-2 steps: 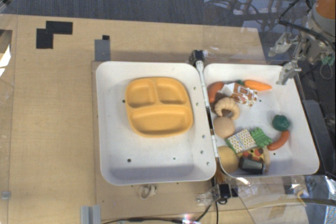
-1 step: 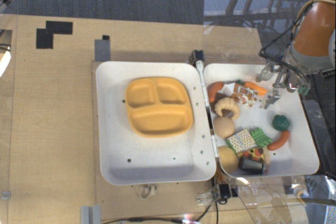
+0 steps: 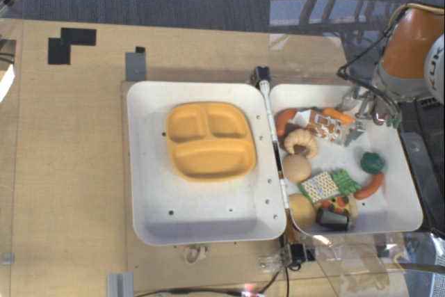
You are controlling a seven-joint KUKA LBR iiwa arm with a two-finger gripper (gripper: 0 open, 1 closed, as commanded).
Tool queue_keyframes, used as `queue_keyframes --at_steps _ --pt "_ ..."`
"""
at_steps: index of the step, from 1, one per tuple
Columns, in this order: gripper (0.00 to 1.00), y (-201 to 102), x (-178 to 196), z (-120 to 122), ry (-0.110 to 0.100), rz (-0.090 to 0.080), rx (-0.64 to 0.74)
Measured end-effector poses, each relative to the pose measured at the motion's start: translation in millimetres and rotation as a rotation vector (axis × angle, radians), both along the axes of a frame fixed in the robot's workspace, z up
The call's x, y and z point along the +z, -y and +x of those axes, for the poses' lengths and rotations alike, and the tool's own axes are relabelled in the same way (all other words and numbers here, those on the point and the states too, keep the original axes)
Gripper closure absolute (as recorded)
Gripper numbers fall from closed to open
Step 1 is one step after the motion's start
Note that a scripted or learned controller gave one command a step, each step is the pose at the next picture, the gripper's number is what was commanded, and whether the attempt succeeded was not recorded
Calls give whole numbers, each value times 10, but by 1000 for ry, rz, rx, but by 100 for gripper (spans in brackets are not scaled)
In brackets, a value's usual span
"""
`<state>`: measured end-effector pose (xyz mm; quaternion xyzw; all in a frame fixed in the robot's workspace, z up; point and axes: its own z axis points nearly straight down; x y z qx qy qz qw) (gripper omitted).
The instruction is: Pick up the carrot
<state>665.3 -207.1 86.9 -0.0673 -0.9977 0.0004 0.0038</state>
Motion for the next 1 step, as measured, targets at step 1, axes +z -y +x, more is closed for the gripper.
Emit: queue_keyframes --at_steps 1 --pt "0 -30 -4 -59 4 1 -297"
